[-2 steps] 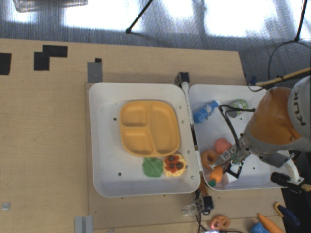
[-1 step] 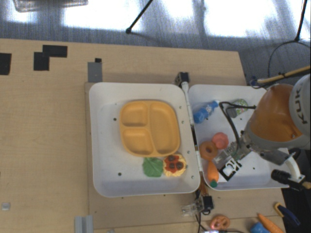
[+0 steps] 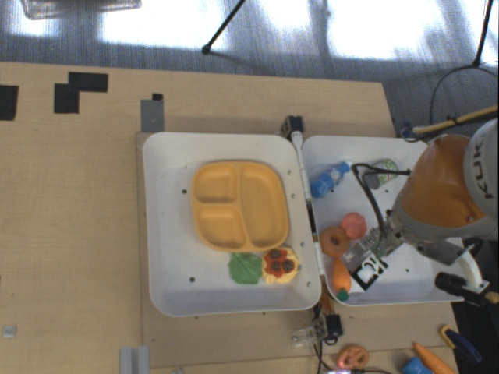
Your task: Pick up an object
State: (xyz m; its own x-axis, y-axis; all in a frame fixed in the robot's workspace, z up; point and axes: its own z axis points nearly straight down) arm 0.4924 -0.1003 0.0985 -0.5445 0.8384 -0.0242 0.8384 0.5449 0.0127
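My gripper [image 3: 360, 265] hangs low over the front left part of the right bin [image 3: 405, 291], below the orange-banded wrist. Just left of it lies a brown donut [image 3: 334, 241], with an orange carrot [image 3: 341, 277] right below the donut at the gripper's lower left. A red-pink round piece [image 3: 353, 224] sits just above the gripper. Farther back in this bin lie a blue bottle [image 3: 328, 179] and a small grey-green can [image 3: 381, 171], partly behind a black cable. Nothing is seen held.
The left bin [image 3: 168, 232] holds a yellow divided plate [image 3: 238, 205], a green leaf piece [image 3: 245, 268] and a small pizza-like toy [image 3: 281, 265]. A pretzel [image 3: 352, 357] and another carrot [image 3: 430, 360] lie on the bench in front of the bins.
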